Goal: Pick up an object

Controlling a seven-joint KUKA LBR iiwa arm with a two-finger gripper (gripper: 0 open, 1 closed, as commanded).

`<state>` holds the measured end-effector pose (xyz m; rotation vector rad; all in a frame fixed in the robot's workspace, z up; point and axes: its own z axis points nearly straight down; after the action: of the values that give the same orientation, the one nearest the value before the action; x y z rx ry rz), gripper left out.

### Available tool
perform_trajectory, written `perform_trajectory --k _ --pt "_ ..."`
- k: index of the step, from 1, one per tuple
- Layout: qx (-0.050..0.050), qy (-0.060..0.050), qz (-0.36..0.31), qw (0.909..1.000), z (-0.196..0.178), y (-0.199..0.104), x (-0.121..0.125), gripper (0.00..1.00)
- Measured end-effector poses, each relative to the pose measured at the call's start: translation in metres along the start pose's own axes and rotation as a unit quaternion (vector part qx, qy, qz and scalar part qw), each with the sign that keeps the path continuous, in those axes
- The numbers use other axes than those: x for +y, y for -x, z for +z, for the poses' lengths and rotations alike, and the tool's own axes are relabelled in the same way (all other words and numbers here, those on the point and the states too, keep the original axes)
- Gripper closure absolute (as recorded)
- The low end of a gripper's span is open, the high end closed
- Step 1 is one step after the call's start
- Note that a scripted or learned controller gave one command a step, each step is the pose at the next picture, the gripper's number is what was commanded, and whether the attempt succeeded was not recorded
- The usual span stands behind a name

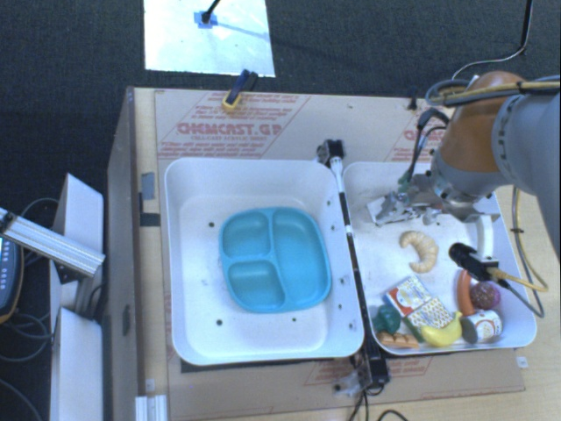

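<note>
My gripper (387, 209) hangs over the back left part of the right bin (372, 261), pointing toward the divider, and I see nothing in it. A tan croissant (422, 250) lies just in front of it, apart from it. Nearer the front lie a red and white carton (406, 297), a yellow banana (440, 331) and a dark green piece (387, 320). At the front right are an orange-red sausage shape (462, 288), a dark red round fruit (486, 296) and a small can (485, 325).
The left bin (197, 235) holds a blue divided plate (273, 258). A black-tipped rail (344, 209) runs along the divider between the bins. The arm's orange band (469, 134) rises over the right bin's back edge.
</note>
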<state>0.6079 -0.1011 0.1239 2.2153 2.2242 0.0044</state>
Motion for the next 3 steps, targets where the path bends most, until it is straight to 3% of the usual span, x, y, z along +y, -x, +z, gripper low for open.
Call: perform_trajectory --k 1,2,3 --pt "0.000 -0.002 0.001 1.0000 0.040 0.019 -0.021 0.00" --pt "0.003 -0.016 0.000 0.9999 0.041 0.026 0.040 0.00" --pt "0.008 -0.031 -0.001 0.9995 0.043 0.031 0.051 0.00"
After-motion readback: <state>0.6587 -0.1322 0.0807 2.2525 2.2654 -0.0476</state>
